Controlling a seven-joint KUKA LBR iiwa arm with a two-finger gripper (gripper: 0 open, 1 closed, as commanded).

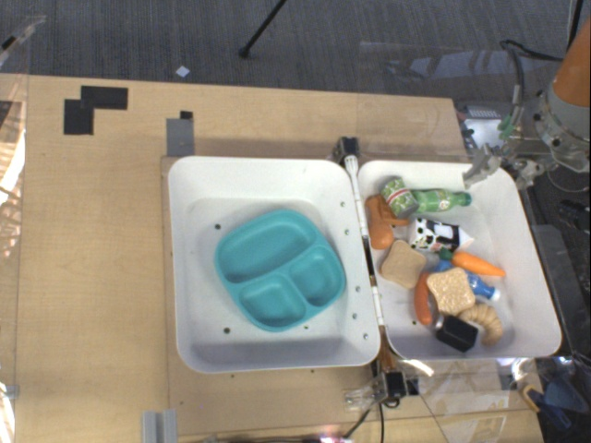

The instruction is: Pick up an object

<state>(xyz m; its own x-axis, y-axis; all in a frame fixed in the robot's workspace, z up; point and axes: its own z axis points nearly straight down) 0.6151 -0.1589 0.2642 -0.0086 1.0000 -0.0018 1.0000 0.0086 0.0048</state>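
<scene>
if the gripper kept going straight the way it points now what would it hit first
Probably the green bottle. The gripper sits at the right bin's top right rim, slanting down and left toward it. Depth is unclear from this view, so it might meet the bin floor first.

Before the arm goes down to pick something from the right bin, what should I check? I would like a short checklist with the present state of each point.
1. Gripper is above the right bin: ok, it hangs at the bin's upper right edge.
2. Gripper is free of any load: ok, nothing shows between its fingers.
3. Fingers open enough: cannot tell, they are too small and blurred.
4. A target lies near: ok, the green bottle is closest.
5. Target stands apart from others: not ok, the bottle touches the cow toy and the sausage.
6. Teal plate in the left bin is out of the path: ok.
</scene>
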